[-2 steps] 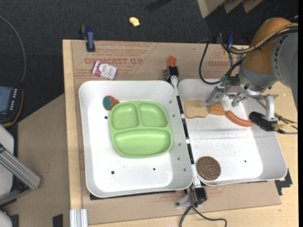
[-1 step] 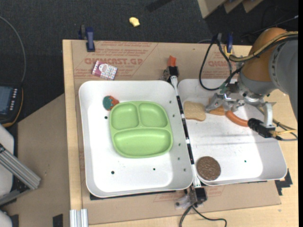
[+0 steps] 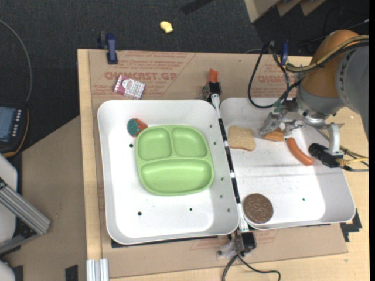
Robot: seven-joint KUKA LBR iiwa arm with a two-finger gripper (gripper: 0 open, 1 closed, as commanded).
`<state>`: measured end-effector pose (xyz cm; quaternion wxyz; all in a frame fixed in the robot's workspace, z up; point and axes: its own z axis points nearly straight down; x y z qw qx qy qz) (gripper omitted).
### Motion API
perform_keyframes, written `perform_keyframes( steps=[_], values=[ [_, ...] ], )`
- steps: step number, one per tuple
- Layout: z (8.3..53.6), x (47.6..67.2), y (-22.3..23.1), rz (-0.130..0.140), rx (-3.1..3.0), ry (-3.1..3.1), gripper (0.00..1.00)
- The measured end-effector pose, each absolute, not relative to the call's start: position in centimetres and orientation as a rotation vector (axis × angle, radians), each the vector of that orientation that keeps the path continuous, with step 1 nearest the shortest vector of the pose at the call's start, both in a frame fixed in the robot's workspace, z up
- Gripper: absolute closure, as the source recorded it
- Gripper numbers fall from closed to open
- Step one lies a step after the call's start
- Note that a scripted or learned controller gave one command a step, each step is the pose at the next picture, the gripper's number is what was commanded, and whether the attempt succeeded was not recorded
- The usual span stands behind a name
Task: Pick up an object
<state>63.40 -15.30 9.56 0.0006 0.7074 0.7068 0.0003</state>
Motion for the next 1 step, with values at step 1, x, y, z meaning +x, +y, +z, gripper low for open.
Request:
perform_keyframes(
  steps=[1],
  values=[
    [19.12, 61.82, -7.14, 0.011, 2.208, 2.227, 1.00]
  ],
)
